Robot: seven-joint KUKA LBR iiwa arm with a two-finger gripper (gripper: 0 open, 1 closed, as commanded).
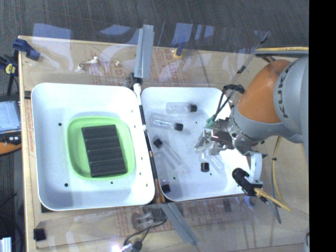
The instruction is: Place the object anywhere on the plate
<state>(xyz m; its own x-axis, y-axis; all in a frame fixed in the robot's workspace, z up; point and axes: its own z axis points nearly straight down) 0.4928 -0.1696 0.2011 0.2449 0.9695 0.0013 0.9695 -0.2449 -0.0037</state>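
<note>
Vials, clear with black caps, all lie in the right bin [220, 193]. Near its near-left corner sits a loose black cap [166, 188], and another small black piece [205, 166] rests further right. Beyond these, a long vial [169, 152] lies slantwise by the left wall. The gripper [212, 140] hangs low over the bin's right half; whether it is open or closed cannot be told. Farther back lie a second vial [167, 124] and a third vial [181, 108] near the far wall. In the left bin [47, 104], the green plate [75, 140] carries a dark ribbed block [104, 150].
</note>
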